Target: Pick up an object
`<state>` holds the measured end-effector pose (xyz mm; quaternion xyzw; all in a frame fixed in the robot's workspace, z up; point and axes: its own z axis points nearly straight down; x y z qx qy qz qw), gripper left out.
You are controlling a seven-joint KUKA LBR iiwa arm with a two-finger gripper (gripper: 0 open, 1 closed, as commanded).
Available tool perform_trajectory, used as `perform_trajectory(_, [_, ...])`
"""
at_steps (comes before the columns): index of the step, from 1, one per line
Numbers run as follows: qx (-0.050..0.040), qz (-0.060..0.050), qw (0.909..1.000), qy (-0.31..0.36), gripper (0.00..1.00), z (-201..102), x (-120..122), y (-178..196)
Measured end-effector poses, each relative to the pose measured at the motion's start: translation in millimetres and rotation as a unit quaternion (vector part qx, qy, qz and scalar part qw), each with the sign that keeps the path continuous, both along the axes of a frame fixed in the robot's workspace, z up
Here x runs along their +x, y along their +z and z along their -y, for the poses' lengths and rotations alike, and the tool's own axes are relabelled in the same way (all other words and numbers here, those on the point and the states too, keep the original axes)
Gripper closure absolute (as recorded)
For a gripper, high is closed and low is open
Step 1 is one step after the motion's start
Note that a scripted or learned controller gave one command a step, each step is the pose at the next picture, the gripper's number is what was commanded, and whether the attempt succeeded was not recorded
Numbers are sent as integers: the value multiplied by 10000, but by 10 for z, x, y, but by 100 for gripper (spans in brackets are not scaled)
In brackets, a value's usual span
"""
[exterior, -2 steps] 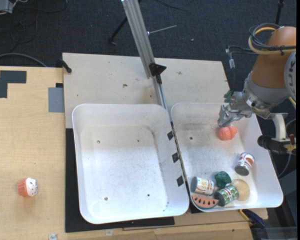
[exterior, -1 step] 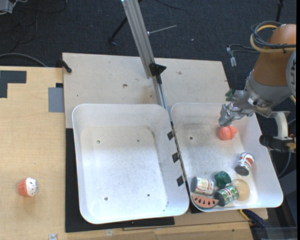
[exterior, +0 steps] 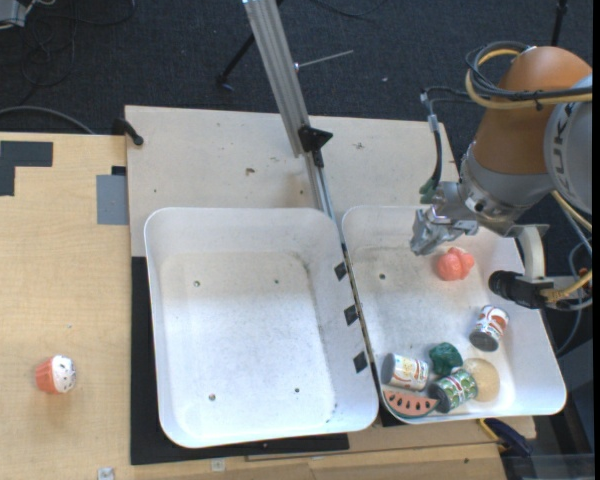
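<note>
The grey arm's hand (exterior: 432, 230) hangs over the far part of the right-hand white bin (exterior: 400, 298); whether it is spread or pressed together cannot be told. A round orange-red soft object (exterior: 455, 264) lies just beside it on the bin floor, not pinched. Small cans, a green item and a watermelon slice (exterior: 410, 404) cluster at the near corner.

Grey arm (exterior: 570, 158), orange band (exterior: 525, 108), black cables (exterior: 500, 68)

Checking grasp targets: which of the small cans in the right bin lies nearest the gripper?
The red-and-white can, alone by the right bin's right wall; the other two cans lie farther from the gripper.
</note>
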<state>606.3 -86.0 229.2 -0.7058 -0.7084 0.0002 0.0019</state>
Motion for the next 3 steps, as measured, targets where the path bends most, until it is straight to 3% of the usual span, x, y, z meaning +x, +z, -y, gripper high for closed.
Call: perform_trajectory(3, [-5, 3, 10000, 3, 100, -1624, 207, -68])
